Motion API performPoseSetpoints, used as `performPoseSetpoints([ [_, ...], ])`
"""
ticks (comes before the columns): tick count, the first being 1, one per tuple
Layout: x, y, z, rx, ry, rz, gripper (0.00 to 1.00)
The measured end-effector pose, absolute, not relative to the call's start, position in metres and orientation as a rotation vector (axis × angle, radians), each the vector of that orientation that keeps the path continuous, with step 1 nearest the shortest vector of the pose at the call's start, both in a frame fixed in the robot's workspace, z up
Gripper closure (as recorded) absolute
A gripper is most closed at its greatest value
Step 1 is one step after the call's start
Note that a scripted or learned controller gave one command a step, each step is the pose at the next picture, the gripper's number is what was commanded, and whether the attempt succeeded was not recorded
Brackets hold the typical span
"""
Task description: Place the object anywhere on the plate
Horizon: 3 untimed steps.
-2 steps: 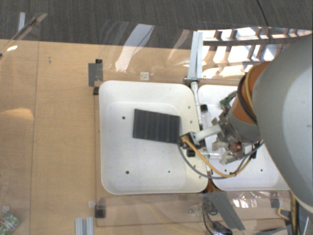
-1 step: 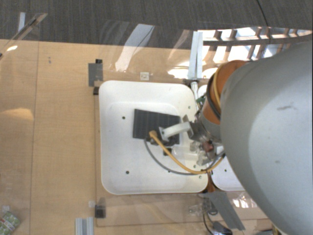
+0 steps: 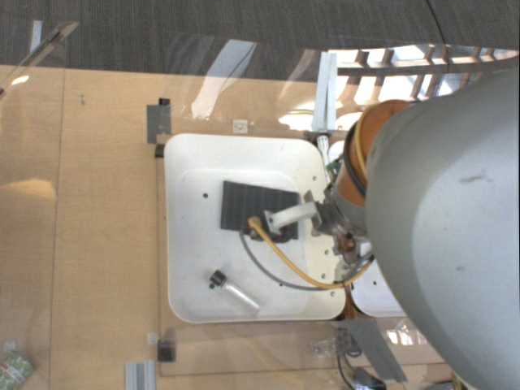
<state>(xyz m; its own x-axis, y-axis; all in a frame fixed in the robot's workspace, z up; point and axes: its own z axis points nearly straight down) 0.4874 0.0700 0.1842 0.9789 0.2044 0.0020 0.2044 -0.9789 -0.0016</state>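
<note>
A dark grey flat plate (image 3: 248, 204) lies in the middle of the left white bin (image 3: 183, 242). A small clear vial with a black cap (image 3: 230, 289) rests on the bin floor near the front left corner, apart from the plate. My gripper (image 3: 325, 220) hangs over the bin's right side, just right of the plate and mostly hidden under the big grey arm. It is well away from the vial, and I see nothing held in it.
The arm's grey body (image 3: 447, 242) and orange band cover most of the right bin (image 3: 378, 297), of which a small white piece shows. A yellow cable loops over the left bin's right half. Bare wooden bench spreads to the left.
</note>
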Motion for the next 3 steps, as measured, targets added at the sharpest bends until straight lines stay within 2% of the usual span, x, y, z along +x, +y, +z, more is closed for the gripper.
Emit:
performPoseSetpoints([
  [1, 0.489, 0.071, 0.194, -3.121, -0.33, -0.005, 1.0],
  [2, 0.487, 0.134, 0.192, -3.112, -0.409, -0.004, 1.0],
  [3, 0.49, 0.198, 0.091, -3.085, -0.555, -0.019, 1.0],
])
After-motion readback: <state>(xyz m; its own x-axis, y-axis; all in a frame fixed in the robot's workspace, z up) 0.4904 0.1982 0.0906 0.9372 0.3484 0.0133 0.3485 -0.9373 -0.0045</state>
